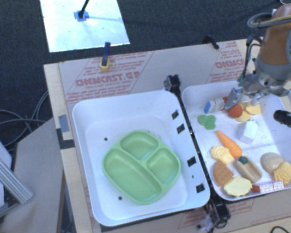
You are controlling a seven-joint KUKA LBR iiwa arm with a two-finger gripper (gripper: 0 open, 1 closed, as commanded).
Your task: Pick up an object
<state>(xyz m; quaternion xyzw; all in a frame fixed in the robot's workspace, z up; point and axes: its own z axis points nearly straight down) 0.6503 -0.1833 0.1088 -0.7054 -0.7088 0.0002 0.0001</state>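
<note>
Two red "CHEMCAST GP" prints on board (107, 78) under bins.

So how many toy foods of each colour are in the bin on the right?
Green: 1, leafy toy vegetable
Orange: 1, plastic carrot
Red: 1, round toy tomato
White: 1, block
Yellow or tan: about 7, some overlapping
Total: about 11
</note>
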